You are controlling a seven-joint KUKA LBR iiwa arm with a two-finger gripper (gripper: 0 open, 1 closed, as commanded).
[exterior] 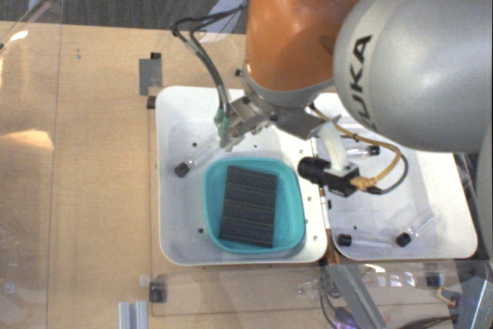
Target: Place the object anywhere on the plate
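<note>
Gripper (231, 131) opening cannot be judged. Below it, a dark ridged block (249, 206) lies flat on the teal plate (291, 200), long axis running toward the gripper, slightly tilted.

KUKA arm reaching in over the left bin (166, 166)

The grey arm (416, 65) comes in from the right, its big rounded link above the bin's far right corner. The orange band (296, 27) sits above the bin's far rim, tilting down toward the wrist. Below it the gripper (231, 136) points down and to the left, low over the far half of the bin; whether it is open cannot be made out. Cables loop from the wrist up past the bin's far edge.
</note>
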